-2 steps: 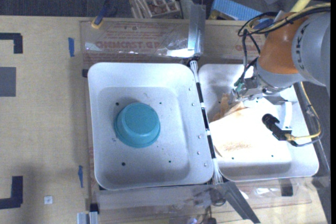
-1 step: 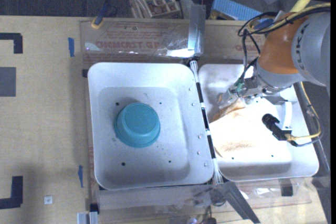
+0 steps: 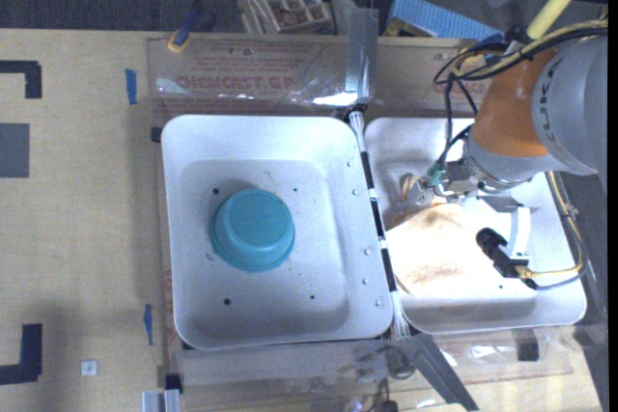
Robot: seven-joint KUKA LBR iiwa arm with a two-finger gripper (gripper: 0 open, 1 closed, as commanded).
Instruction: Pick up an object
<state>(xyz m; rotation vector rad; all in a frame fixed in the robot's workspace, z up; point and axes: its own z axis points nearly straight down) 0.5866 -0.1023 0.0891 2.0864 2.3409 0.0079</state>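
A teal bowl [image 3: 253,229] lies upside down in the left bin [image 3: 193,150], left of its middle. The grey arm with its orange band reaches over the right bin [image 3: 560,304] from the right. My gripper [image 3: 422,188] hangs low over the far left part of that bin, its tips pointing left. Beneath and in front of it lies a pale, tan-tinged thing [image 3: 435,246] on the bin floor, washed out by glare. A small tan bit shows at the tips, too blurred to name.
A steel divider [image 3: 372,207] runs between the two bins. A clear plastic sheet [image 3: 251,77] lies behind the left bin. Black cables and a black fitting [image 3: 497,251] hang from the wrist over the right bin. Boxes and clutter lie beyond the bench.
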